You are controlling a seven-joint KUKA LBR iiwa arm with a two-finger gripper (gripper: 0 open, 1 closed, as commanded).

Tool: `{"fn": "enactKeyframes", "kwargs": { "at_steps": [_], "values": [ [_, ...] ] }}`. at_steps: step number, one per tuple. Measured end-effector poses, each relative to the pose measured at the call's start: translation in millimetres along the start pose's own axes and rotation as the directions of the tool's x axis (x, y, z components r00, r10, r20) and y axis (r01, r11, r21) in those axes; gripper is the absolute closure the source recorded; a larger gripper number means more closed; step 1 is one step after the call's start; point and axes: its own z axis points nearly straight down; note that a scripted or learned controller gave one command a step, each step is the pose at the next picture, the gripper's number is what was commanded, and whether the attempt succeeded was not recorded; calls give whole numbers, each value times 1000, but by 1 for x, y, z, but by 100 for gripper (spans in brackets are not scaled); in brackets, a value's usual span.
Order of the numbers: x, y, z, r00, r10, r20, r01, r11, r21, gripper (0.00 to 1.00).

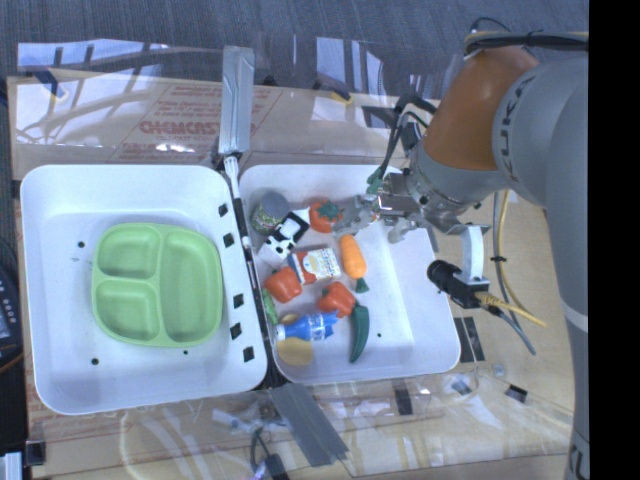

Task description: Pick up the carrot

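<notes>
The carrot (352, 256) is a short orange toy with a green stub at its lower end. It lies flat in the middle of the right bin (420, 308), among other toy foods. My gripper (372, 215) hangs over the upper part of that bin, just above and to the right of the carrot's top end. It sits between the carrot and a red tomato (322, 216). Nothing is visibly held in it. The grey arm with its orange band (480, 108) comes in from the upper right.
Around the carrot lie a printed carton (320, 264), an orange pepper (283, 284), a red pepper (338, 298), a green chili (358, 332), a blue bottle (303, 328) and a grey lump (270, 210). The left bin (50, 348) holds a green divided plate (158, 283).
</notes>
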Motion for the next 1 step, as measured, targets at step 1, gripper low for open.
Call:
{"fn": "enactKeyframes", "kwargs": {
  "at_steps": [1],
  "values": [
    [-22,48,122,998,-56,1,56,998,-7,0]
  ]
}}
